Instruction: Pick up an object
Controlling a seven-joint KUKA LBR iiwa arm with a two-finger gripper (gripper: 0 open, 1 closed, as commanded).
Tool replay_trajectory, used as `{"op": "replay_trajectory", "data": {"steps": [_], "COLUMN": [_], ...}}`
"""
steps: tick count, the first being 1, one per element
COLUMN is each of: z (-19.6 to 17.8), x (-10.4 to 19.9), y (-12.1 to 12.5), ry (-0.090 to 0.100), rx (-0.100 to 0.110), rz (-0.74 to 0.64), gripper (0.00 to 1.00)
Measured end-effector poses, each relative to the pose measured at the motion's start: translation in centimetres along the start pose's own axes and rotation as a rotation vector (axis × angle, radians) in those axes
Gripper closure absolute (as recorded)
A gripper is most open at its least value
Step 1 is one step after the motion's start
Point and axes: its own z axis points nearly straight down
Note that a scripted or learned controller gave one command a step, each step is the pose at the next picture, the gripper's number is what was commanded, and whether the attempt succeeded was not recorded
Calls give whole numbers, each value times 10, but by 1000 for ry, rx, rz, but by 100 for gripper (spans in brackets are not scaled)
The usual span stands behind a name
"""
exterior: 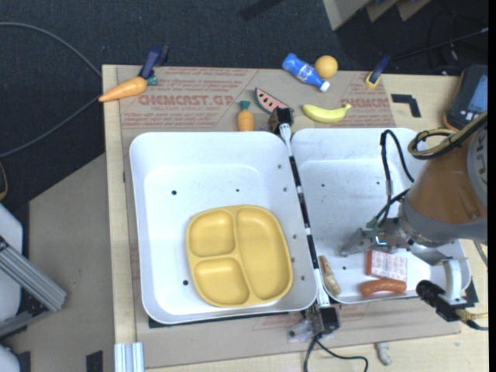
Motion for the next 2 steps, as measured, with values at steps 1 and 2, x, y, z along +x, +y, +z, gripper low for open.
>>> {"op": "replay_trajectory", "data": {"steps": [1, 2], "z": [-10, -10], "x": [0, 0], "y": [0, 0], "ry": [-1, -1], "rx": [-1, -1], "rz": [0, 1], "gripper": [100, 0]}}
